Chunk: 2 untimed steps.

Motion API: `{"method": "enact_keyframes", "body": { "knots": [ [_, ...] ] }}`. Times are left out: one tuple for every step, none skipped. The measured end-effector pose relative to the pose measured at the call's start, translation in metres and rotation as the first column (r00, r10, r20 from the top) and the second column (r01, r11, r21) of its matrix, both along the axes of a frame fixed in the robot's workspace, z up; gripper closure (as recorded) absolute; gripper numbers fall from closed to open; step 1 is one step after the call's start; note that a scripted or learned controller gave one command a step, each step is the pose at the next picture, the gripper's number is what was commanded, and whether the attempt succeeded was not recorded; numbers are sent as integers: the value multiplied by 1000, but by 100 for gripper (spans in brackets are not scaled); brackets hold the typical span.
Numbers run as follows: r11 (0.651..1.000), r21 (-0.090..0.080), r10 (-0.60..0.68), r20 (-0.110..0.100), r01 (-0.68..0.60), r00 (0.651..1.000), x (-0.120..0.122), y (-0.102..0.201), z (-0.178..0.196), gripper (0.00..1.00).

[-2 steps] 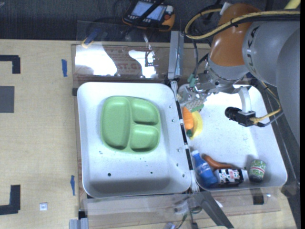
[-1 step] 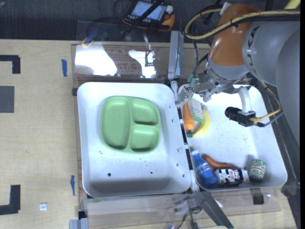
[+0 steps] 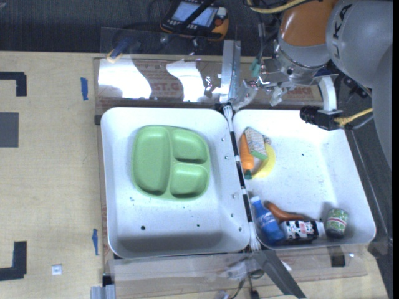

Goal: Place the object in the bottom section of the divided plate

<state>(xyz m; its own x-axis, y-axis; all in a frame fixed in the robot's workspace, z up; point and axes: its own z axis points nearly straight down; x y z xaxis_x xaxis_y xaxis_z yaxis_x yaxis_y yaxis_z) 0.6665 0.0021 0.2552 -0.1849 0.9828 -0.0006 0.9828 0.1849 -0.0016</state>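
Two shallow white bins side by side: left bin (image 3: 118,223), right bin (image 3: 355,185). Left one holds one green plastic divided plate (image 3: 169,161), lying flat and clear of the walls, so probably staged as the drop target. It has three sections: one long on the left, two smaller on the right, far and near. None has anything in it.

Right bin is the pick stock, with the items pushed against the walls. Count: one cluster at the left wall, an orange carrot-shaped toy (image 3: 247,160), a yellow piece (image 3: 266,164) and a striped packet (image 3: 255,141) lying over them. Along the near wall: one blue bottle-shaped item (image 3: 269,225), one orange-brown sausage-shaped piece (image 3: 283,212), one black-and-white cow-print carton (image 3: 302,229), one small green printed can (image 3: 337,222). That's seven, loosely; the cluster overlaps, so it's hard to split.

Gripper (image 3: 269,85) sits over the far edge of the right bin, well apart from all items. Can't tell its state, too cluttered. Nothing visibly carried. Which object gets picked isn't evident; all are in the right bin, so the task is not started.
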Motion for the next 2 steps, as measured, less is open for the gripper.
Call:
{"method": "enact_keyframes", "body": {
  "knots": [
    [982,-1,-190,1,190,982,0,-51,66,0],
    [897,-2,-442,-6,442,897,-1,3,-58,0]
  ]
}}
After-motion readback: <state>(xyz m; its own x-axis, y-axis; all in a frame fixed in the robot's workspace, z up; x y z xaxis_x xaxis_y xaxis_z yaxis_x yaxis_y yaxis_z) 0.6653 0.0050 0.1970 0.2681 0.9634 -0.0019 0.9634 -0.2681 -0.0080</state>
